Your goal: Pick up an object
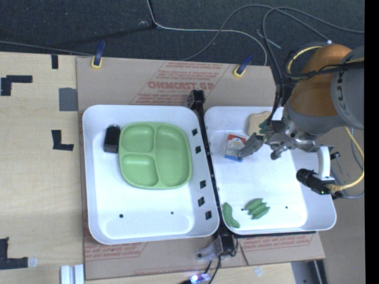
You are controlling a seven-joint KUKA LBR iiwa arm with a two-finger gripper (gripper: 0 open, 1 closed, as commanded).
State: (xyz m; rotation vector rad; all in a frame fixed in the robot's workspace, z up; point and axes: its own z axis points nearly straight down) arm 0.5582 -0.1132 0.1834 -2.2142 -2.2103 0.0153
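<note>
Two-finger gripper [263, 146] sits low over the upper part of the right shallow white bin [308, 215]; 2 dark fingers [251, 145] splay apart, so it reads as open with nothing between them; the left finger tip is touching or just beside a small clear packet with a red-and-white label [233, 146], contact not resolvable; label writing too small to read.

Grey arm with orange band [320, 93] enters from the right, above the bin's right rim; yellow and black cables loop around it.

Just behind the gripper, near the bin's upper wall, lies a pale tan, flat-looking object [257, 122], partly covered by the wrist; identity unclear.

Toward the bin's front: 1 green pea-pod shape [257, 207], and 1 smaller green pod [230, 215] against the left wall; both well apart from the gripper.

Left shallow white bin [98, 218] holds a pale green plastic plate with 3 compartments [156, 155]; a small black block [112, 138] lies just beside the plate's left edge.

Both bins rest on a brown cardboard sheet [142, 78]; red print reads roughly "CHEMCAST GP", remaining lines illegible; 2 blue-and-yellow clamps [98, 56] sit at its far edge; the light wooden bench [35, 188] carries black tape marks.
</note>
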